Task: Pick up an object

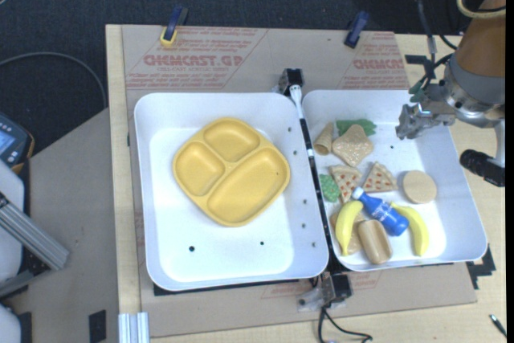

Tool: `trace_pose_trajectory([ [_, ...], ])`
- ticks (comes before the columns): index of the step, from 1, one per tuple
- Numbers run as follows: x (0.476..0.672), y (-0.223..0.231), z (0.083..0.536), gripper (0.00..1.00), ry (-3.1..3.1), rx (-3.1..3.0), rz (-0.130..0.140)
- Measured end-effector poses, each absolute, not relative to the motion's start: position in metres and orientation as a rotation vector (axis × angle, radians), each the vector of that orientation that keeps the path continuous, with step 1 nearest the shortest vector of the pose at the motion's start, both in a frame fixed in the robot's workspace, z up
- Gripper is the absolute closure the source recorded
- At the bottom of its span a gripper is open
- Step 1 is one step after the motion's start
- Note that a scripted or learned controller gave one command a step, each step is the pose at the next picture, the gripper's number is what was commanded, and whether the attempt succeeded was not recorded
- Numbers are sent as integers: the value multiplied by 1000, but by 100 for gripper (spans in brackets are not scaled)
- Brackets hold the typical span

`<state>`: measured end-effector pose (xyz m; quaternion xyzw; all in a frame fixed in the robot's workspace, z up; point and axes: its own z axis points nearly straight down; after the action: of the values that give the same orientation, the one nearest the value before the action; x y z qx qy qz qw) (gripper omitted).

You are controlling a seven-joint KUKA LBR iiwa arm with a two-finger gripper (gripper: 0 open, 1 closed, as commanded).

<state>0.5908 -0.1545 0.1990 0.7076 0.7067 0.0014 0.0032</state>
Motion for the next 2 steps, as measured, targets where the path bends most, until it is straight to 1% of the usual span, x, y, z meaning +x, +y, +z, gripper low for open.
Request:
trace_pose_trajectory([
  [1, 592, -155, 227, 100, 2219, 2217, 4],
  [2, 598, -104, 236, 100, 2223, 2215, 4],
])
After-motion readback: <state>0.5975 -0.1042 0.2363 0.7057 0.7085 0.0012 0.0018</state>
